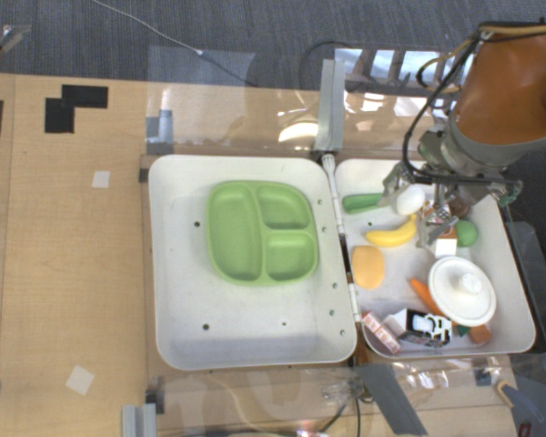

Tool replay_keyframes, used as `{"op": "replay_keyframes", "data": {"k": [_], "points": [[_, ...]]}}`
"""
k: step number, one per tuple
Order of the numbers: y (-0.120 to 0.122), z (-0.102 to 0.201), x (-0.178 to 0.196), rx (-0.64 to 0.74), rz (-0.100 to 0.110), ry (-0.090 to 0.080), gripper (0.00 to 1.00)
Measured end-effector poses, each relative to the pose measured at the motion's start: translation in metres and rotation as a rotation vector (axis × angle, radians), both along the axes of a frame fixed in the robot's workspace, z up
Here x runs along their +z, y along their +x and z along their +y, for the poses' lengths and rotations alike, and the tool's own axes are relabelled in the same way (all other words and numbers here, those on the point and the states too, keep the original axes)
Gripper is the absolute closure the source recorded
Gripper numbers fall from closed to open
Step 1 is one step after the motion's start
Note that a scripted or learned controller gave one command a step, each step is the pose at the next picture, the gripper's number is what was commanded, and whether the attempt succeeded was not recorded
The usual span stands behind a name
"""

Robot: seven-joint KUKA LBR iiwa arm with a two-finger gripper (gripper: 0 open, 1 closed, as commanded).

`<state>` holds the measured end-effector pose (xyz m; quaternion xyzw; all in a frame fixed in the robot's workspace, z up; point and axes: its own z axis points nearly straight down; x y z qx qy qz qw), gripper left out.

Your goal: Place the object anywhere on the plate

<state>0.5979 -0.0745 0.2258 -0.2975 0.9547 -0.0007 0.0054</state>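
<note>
A green divided plate (259, 231) lies in the left white bin (182, 326), with nothing on it. The right bin (514, 330) holds several toy foods: a yellow banana (393, 235), a white egg-shaped piece (409, 198), a green stick (361, 202), an orange oval (368, 267), a green ball (467, 233) and a small white block (446, 247). My gripper (441, 213) hangs low over the upper middle of the right bin, between the egg piece and the green ball, just above the white block. The arm's wrist hides much of it.
A white lidded pot (462, 289) stands at the right bin's lower right, with an orange carrot (423, 292), a pink wrapped item (380, 331) and a black-and-white item (429, 326) near the front wall. A raised divider (341, 244) separates the two bins.
</note>
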Motion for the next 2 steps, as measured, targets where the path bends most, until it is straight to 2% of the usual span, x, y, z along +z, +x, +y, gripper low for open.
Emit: {"op": "replay_keyframes", "data": {"k": [1,2], "points": [[0.003,0.001,0.013,-0.001,-0.011,0.001,1.0],[0.029,0.085,-0.042,0.032,0.006,0.003,1.0]]}}
